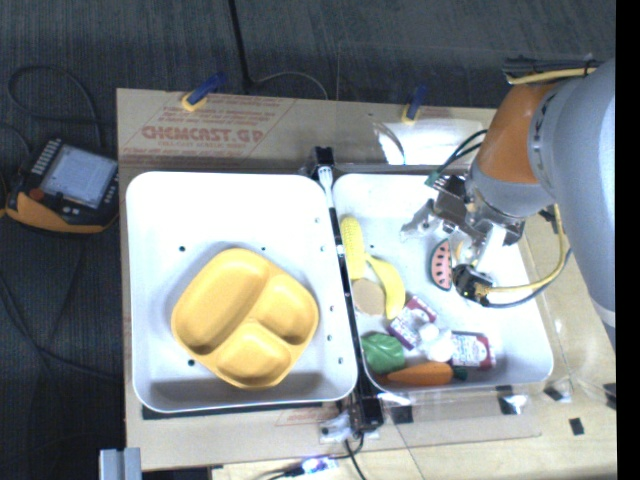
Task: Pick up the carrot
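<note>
Arm (560,138) reaches in, claw (455,238) pointing down.

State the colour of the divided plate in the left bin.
Yellow; the divided plate shows best in the camera view.

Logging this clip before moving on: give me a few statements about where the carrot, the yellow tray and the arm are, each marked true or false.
1. The carrot lies in the right bin, near its front wall. True.
2. The yellow divided tray sits in the right bin. False: it sits in the left bin.
3. The carrot is between the fingers of the pincer. False: the carrot lies in the bin, apart from the pincer.
4. A corn cob lies along the right bin's left wall. True.
5. The watermelon slice lies in the left bin. False: right bin.
</note>
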Motion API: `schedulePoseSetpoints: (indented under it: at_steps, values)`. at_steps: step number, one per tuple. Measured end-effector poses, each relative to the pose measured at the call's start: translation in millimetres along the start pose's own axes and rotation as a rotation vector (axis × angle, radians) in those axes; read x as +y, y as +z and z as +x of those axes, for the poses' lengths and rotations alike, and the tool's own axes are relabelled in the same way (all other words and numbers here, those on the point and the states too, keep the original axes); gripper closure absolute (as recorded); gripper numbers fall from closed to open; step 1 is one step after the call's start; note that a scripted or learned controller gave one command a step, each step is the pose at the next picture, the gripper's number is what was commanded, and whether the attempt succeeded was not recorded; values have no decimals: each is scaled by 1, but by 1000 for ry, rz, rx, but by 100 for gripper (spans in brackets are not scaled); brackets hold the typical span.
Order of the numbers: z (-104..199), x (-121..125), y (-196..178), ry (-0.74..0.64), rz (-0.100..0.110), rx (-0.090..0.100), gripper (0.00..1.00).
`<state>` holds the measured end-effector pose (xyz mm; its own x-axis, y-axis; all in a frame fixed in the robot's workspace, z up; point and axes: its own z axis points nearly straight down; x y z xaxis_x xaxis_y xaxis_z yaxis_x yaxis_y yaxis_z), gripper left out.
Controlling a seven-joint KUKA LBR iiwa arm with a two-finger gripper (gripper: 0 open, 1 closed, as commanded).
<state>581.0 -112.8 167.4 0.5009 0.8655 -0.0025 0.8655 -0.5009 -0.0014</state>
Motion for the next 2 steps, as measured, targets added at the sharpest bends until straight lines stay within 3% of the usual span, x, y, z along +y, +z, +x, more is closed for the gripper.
schedulePoseSetpoints:
  at_steps: [1,2]
  values:
    - [11,-71,-16,127,3,1,0]
    - [2,5,21,125,0,0,0]
